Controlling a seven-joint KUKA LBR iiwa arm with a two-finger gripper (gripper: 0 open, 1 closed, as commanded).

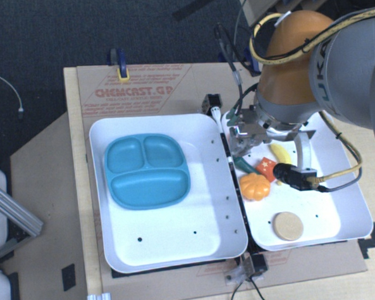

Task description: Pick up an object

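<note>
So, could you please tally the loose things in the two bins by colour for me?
Blue: 1, the divided plate in the left bin
Orange: 1, the pumpkin-like toy
Tan: 1, the round disc
Yellow: 1, the piece beside the arm
Red-orange: 1, the small piece
Teal: 1, the piece
Total: 6

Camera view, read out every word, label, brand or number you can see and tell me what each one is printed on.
"CHEMCAST G P" in red on the brown board behind the left bin; the last letters are faint, so that reading is uncertain.
A smaller red line under it is too blurred to read.
Dark letters on the grey arm near the right edge are cut off, perhaps "UK"; not readable as a whole.
</note>
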